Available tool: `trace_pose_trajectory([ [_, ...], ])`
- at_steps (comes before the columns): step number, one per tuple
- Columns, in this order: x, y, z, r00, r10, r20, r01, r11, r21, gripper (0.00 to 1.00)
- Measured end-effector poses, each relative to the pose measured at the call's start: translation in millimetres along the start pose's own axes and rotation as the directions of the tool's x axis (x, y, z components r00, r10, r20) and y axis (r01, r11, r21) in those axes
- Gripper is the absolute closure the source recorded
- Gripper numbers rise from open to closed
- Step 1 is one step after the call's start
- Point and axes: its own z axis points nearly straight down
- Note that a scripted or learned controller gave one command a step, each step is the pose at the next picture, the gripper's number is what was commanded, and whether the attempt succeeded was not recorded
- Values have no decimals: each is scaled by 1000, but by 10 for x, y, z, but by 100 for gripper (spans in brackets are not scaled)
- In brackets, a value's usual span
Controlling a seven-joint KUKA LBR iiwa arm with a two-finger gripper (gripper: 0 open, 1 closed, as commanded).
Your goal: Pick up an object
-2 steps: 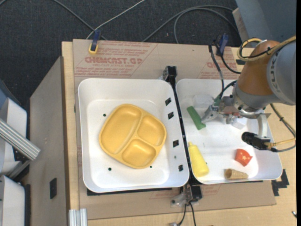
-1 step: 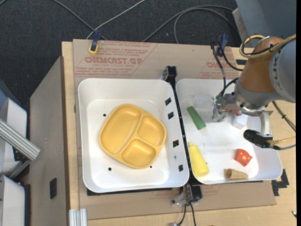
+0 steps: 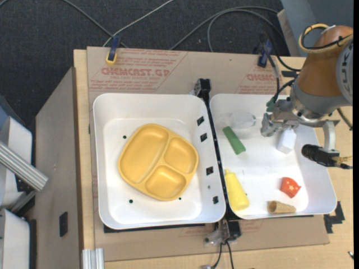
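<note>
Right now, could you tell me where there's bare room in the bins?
Right bin: bare floor between green block and red piece. Crowded near the pincer. Left bin: narrow strips around the yellow tray.

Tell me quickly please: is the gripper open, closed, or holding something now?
Gripper: cannot be told; it is low over the right bin, beside a white block.

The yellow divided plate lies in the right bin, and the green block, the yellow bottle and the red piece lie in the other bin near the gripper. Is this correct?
Not quite. The camera view shows the yellow divided plate in the left bin. The green block, the yellow bottle and the red piece do lie in the other bin, the right bin, near the gripper.
</note>
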Motion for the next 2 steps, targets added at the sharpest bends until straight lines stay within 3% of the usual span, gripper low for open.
trace_pose_trajectory([
  [1,2,12,-533,1000,-1,0,1,1000,-1,100],
  [2,601,49,-618,1000,-4,-1,4,1000,1,100],
])
